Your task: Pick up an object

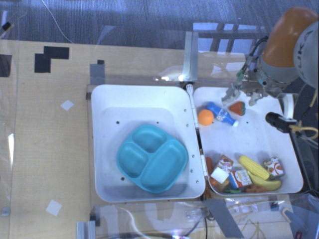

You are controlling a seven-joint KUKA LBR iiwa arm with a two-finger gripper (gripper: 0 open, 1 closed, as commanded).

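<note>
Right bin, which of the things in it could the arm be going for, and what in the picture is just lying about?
In play:
gripper
strawberry, right beneath it
blue bottle
orange ball
corn cob
banana
small cartons

Lying about:
teal divided plate in the left bin
black tape marks on the bench

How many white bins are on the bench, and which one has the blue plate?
2. The left bin holds the blue plate. The right bin sits beside it, under the gripper, holding toy food.
</note>
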